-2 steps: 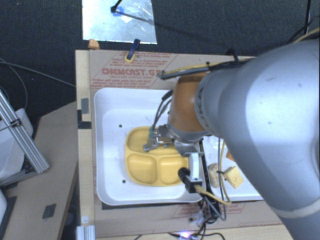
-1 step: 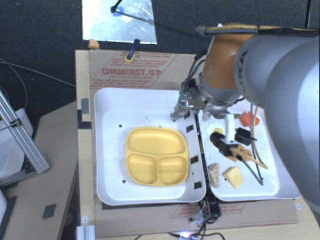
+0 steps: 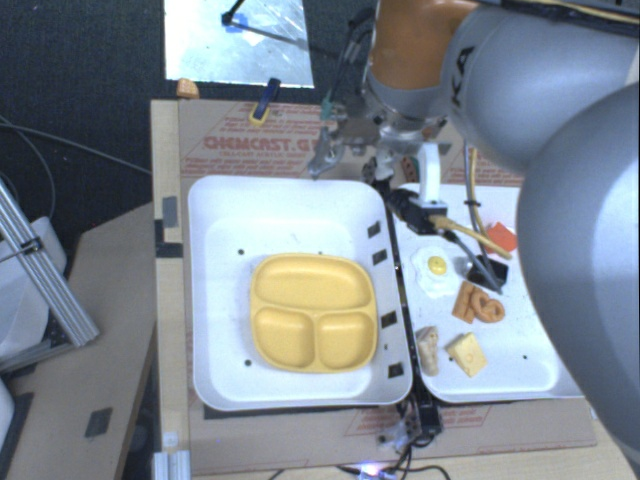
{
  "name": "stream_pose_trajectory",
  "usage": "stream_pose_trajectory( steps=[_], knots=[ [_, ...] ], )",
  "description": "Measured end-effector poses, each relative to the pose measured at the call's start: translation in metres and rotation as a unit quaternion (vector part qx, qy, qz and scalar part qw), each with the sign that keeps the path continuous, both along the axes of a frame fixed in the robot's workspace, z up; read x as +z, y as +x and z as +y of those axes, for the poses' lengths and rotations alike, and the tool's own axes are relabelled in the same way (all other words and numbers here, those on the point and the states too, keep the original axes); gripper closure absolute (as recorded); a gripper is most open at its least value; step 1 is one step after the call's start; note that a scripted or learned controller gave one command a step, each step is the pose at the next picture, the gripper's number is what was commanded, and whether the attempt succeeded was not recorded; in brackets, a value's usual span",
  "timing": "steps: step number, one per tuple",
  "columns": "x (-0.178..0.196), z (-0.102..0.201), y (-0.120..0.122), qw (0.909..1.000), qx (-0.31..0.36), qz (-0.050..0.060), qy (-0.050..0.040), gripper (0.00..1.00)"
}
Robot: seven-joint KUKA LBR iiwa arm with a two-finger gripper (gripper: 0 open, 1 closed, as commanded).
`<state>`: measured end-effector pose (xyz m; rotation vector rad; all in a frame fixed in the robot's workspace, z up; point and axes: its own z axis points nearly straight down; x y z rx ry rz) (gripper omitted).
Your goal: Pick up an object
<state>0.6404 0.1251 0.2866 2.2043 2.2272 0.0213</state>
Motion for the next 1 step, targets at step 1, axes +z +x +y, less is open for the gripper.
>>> stream_pose_trajectory(
  steps=[1],
  knots=[
    [-0.0114,0.0112,0.0223,1.0,-0.002,0.005,-0.0018,0.0]
  ],
)
